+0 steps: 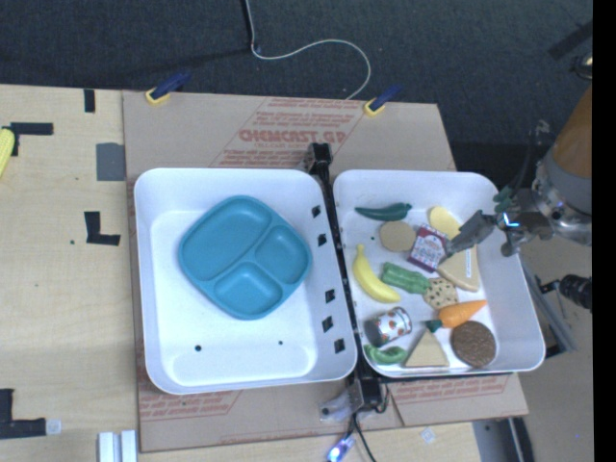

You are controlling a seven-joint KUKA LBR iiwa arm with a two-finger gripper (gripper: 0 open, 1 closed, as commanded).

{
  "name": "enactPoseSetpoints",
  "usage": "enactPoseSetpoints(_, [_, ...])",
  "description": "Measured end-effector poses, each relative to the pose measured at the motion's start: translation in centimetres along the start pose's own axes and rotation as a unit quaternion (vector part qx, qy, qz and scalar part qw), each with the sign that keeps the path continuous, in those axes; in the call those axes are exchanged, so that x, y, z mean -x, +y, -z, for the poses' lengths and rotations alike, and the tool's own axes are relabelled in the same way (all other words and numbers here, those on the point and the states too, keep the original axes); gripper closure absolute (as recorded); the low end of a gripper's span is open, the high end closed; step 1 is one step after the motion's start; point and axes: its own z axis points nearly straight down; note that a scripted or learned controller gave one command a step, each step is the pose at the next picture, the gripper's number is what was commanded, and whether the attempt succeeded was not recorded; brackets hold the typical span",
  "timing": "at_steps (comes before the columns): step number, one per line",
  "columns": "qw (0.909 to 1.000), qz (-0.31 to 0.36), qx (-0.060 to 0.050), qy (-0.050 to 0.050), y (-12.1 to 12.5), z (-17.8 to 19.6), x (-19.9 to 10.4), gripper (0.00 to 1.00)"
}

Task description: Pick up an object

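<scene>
The right bin (pixel 520 354) holds several toy foods. Among them are a green pepper (pixel 383 211), a yellow piece (pixel 443 221), a purple packet (pixel 426 249), a banana (pixel 369 275), a carrot (pixel 460 312) and a brown round cookie (pixel 474 343). My gripper (pixel 484 242) hangs over the bin's right side, above a pale wedge (pixel 464 271). Its fingers are spread, one dark finger (pixel 469 232) slanting toward the purple packet. Nothing sits between them.
A blue divided plate (pixel 245 255) lies in the left bin (pixel 164 354). A small can (pixel 390 327) and a tan wedge (pixel 426 352) crowd the right bin's front. A black divider (pixel 332 258) runs between the bins. A white cable (pixel 318 51) loops behind.
</scene>
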Motion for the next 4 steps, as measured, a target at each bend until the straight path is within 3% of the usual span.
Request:
enactPoseSetpoints(1, [1.0000, 0.001, -0.001, 0.000, 0.0, 1.0, -0.1, 1.00])
enactPoseSetpoints(2, [1.0000, 0.003, 0.004, 0.000, 0.4, 9.3, -5.1, 1.00])
enactPoseSetpoints(3, [1.0000, 0.006, 0.001, 0.001, -0.8, 12.3, -16.5, 1.00])
enactPoseSetpoints(4, [1.0000, 0.001, 0.000, 0.000, -3.1, 12.3, -18.9, 1.00])
